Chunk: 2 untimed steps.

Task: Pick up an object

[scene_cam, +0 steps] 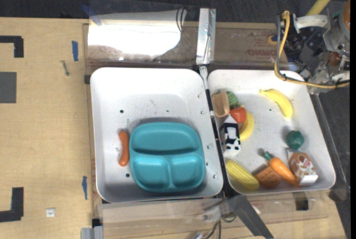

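Note:
The right bin [321, 138] holds several toy foods: a yellow banana [280, 101], a dark green ball [294, 138], a carrot [280, 167], a corn cob [241, 174], a black-and-white cow [231, 139], a red fruit [238, 114], a brown block [220, 103] and a small printed box [303, 169]. In the left bin [105, 99] lie a teal divided tray [166, 155] and an orange sausage [123, 147]. My gripper [325, 57], wrapped in cables, hangs over the back right corner of the right bin, clear of the objects.
A yellow cable [285, 43] loops beside the gripper. A foil-covered panel [139, 35] stands behind the left bin. The wooden bench [39, 121] spreads out to the left. The bins' shared wall [210, 121] runs between them.

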Motion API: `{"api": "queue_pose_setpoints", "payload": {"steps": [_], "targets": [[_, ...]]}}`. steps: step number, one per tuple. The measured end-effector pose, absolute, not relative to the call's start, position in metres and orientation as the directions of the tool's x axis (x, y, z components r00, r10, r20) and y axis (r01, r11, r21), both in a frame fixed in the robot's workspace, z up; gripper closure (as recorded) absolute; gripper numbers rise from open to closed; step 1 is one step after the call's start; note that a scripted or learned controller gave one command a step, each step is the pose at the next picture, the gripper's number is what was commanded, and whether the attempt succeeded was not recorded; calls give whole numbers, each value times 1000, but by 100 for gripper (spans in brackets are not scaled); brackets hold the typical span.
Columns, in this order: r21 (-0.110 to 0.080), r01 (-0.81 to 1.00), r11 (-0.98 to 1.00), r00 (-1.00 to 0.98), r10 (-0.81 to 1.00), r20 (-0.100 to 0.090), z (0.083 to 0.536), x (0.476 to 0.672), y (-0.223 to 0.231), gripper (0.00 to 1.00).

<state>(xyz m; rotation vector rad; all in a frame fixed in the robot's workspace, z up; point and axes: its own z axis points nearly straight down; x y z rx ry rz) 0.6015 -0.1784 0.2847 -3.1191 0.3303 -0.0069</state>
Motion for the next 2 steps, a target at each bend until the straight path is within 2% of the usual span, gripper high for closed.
{"api": "queue_pose_setpoints", "payload": {"steps": [1,2], "targets": [[-4,-199,-980,980,-199,5,315,664,-222,100],[-5,-198,-980,980,-198,2,299,667,-221,100]]}}
